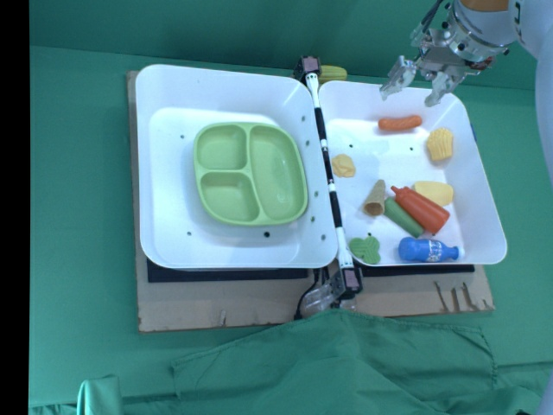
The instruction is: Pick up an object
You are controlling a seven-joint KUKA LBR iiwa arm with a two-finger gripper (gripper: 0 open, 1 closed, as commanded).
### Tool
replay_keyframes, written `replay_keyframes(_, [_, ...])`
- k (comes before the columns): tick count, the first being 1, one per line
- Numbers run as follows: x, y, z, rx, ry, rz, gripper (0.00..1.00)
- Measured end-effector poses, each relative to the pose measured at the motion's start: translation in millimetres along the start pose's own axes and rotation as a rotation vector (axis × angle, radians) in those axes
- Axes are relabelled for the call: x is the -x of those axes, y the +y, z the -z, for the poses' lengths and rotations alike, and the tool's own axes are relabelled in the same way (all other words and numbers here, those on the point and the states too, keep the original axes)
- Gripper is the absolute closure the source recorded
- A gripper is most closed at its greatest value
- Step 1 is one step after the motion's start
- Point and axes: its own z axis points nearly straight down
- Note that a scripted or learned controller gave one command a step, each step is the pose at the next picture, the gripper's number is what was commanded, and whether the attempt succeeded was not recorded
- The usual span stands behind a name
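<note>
Sausage [400, 123], orange, lies loose on the floor of the right bin [484, 206], just below the end effector [416, 84] and likely the easiest target since nothing crowds it. End effector hangs above the bin's far edge, fingers spread wide, holding nothing, so a straight drop should reach it. Corn piece [440, 144] sits below-right; ketchup bottle [421, 209] and blue bottle [427, 250] are well below, bunched together. Green plate [251, 173] sits far left in the other bin.
</note>
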Motion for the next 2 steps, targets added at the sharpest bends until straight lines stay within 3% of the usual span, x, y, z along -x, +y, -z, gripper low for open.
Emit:
replay_keyframes(1, [25.4,-44.6,-89.9,-0.008,0.000,-0.004,0.00])
replay_keyframes(2, [34.3,-84.1,-124.3,0.015,-0.002,-0.003,0.00])
